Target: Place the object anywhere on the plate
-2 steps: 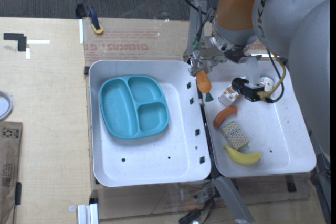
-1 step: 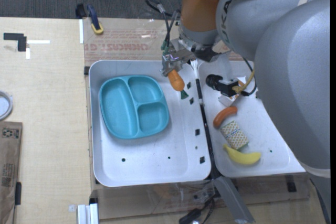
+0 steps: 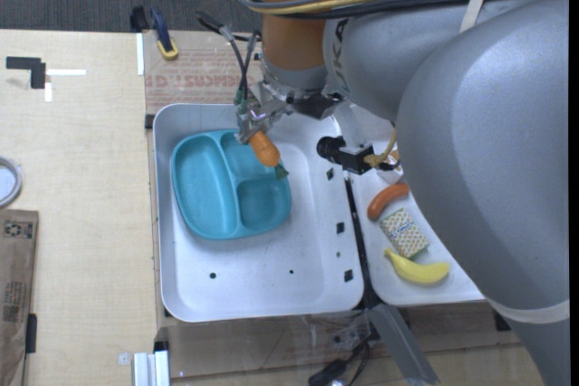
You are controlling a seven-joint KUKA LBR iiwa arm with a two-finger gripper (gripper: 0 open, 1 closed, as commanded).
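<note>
Metal gripper [image 3: 253, 124] clenched on smooth tapered orange carrot [image 3: 265, 149], above glossy blue divided plastic plate [image 3: 210, 194], left white bin [image 3: 244, 285]

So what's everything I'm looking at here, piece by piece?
plate: one, blue, with compartments, in the left bin
carrot: one, orange with a green end, over the plate's upper right rim, at the gripper's tip
left bin: one, white, centre of the bench
right bin: one, white, partly under the arm
sausage: one, red-orange, right bin
packet: one, pale and patterned, right bin, below the sausage
banana: one, yellow, right bin, below the packet
clamp: one, blue and yellow, top left of the bins
gripper: one, metal, above the plate's upper right edge
arm: one, grey with an orange band, from the right
</note>
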